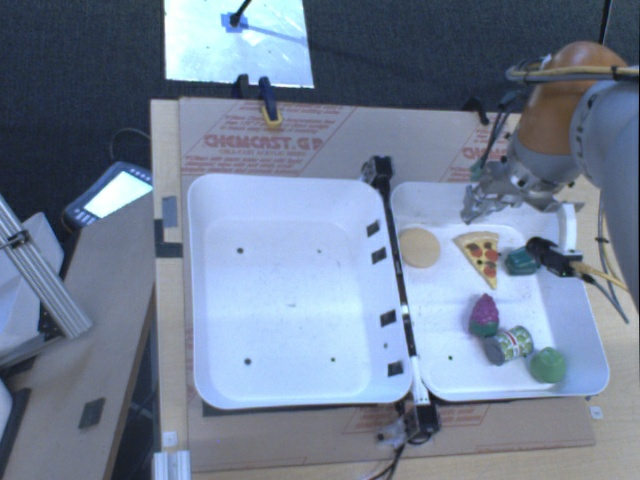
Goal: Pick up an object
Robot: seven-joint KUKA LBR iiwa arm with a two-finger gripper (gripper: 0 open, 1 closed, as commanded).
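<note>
My gripper [480,208] hangs over the back of the right bin [590,340], just behind the pizza slice [482,254]. It is open and nothing sits between its fingers. A tan round cookie [420,247] lies left of the slice and a teal lump [520,262] lies to its right. Toward the front are a magenta berry-like piece [484,314], a small can [510,345] on its side and a green ball [547,365].
The left bin [200,268] stands beside the right one, with a black-clipped divider [392,278] between them. A shiny metal sheet [238,28] lies behind the bench. A tablet-like device [110,193] rests at the left.
</note>
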